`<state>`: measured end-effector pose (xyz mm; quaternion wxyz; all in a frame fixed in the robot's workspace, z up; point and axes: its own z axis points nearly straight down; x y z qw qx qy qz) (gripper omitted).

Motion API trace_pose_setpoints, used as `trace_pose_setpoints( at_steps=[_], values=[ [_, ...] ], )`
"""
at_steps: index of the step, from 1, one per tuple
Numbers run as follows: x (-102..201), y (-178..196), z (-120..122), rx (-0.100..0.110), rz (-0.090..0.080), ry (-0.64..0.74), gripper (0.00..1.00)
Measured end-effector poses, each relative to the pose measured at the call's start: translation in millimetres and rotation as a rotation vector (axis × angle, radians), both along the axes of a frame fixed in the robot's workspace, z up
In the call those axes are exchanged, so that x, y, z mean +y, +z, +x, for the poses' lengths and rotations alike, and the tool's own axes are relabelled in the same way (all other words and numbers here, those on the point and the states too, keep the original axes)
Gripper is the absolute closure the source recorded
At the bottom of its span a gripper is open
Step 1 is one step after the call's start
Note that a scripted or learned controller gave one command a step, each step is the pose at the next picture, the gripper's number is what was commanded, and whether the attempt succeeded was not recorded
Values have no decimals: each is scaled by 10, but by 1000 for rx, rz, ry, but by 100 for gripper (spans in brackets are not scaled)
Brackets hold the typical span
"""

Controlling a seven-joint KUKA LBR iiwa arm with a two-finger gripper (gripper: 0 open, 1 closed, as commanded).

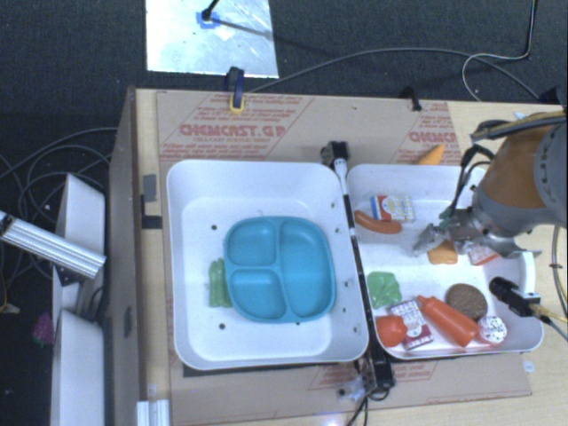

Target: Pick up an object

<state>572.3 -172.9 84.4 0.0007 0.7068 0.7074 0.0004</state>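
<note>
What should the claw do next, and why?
Probably lower a little straight down. The claw hovers in the right bin right beside a small orange piece, with nothing seen between its tips, so that piece looks like the nearest thing to grab.

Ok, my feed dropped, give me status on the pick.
Gripper low in right bin, at small orange piece. Grasp unconfirmed. Hot dog and carton close by.

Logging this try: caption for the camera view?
Arm's hand low in the right bin by an orange piece; blue plate in left bin.
</note>
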Motion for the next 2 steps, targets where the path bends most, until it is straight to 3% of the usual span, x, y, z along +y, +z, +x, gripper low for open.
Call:
trace_pose_setpoints(
  at_steps=[1, 2],
  values=[
    [0, 108, 9, -2, 0, 2, 100],
    [694, 1070, 218, -4, 1, 4, 100]
  ],
)
